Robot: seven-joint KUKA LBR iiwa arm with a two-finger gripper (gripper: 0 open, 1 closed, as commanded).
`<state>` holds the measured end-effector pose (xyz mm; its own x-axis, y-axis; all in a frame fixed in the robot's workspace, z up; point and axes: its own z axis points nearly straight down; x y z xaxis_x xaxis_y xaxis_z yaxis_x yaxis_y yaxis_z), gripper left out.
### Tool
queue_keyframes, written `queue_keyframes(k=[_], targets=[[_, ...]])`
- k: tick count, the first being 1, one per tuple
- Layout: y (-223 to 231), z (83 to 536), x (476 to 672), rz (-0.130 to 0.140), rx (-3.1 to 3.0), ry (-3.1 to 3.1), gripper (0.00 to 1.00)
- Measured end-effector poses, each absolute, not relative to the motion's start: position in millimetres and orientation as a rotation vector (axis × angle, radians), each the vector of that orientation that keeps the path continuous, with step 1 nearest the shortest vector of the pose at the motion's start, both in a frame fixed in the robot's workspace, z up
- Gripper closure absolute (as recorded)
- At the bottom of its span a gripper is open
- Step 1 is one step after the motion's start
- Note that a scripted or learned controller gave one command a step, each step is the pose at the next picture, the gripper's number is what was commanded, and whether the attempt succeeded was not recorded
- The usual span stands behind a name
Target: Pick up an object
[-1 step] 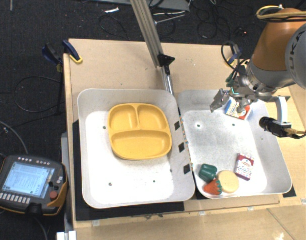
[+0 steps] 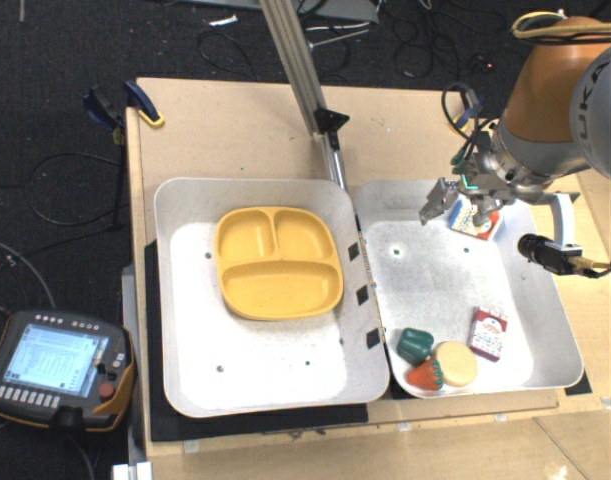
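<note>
Figure: pick attempt in the right bin (image 2: 545, 368). The arm enters from the right of the frame, and its gripper (image 2: 463, 206) sits at the bin's upper edge, over a small white, red and blue packet (image 2: 477, 220). Whether the fingers are spread or closed on the packet cannot be told; the packet lies right under them. Other candidates cluster at the bin's lower edge: a red carton (image 2: 488, 334), a yellow disc (image 2: 456, 364) touching a green piece (image 2: 415, 344) and a red-orange piece (image 2: 423, 375). The left bin (image 2: 185, 368) holds a yellow divided plate (image 2: 279, 263). Likely risks: the packet, close to the sloping bin wall, may slide or tip out of a shallow pinch, or a finger may strike the wall.
</note>
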<state>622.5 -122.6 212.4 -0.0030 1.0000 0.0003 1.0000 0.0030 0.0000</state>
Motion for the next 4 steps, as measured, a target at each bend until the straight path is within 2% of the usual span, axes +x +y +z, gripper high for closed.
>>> queue_keyframes(k=[1, 2, 3, 4], targets=[[-117, 155, 613.0, 0.006, -2.218, -2.218, 0.0], [-117, 101, 611.6, 0.006, -2.219, -2.218, 0.0], [-117, 114, 613.7, -0.001, -2.222, -2.222, 1.0], [-124, 174, 619.7, -0.006, -2.225, -2.227, 1.0]])
